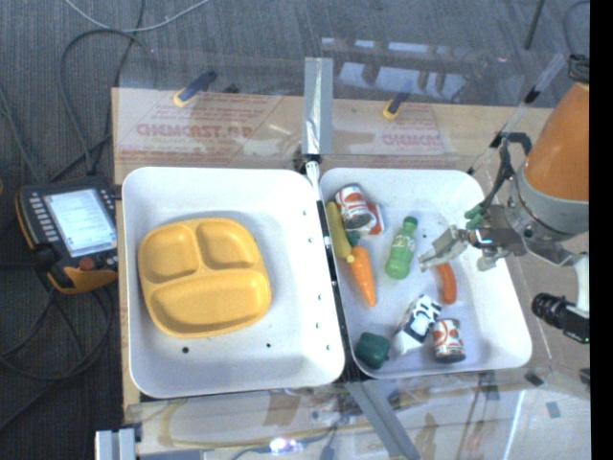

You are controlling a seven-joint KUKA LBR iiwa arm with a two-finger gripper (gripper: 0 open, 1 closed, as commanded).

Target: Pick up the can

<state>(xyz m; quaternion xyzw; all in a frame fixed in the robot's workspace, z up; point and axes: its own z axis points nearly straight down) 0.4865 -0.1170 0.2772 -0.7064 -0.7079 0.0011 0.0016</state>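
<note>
Camera view shows the claw [450, 247] hanging over the right bin [498, 348], its two fingers apart with nothing between them. From that look, the pick has not yet happened: the approach is under way, and the descent, the closing and the lift are all left to do.

Two things could pass for the can. One can [356, 207] lies on its side well to the left of the claw and a little farther from the camera, red and white, near the bin's left wall. A second small can [445, 338] lies nearer the camera than the claw, almost straight below it in the picture, touching a black-and-white carton [418, 320]. Which one the program aims at cannot be told.

Just beside the claw on its near side lies an orange sausage-shaped toy [446, 282]; a green bottle [401, 248] sits to its left, with a carrot [362, 276] and a yellow stick [337, 231] beyond that. A dark green lump [374, 350] rests at the bin's near left corner. Left of everything, the other bin [172, 190] holds a yellow divided plate [203, 276].

Judged so, the claw sits between both candidates and must shift before any grasp.
</note>
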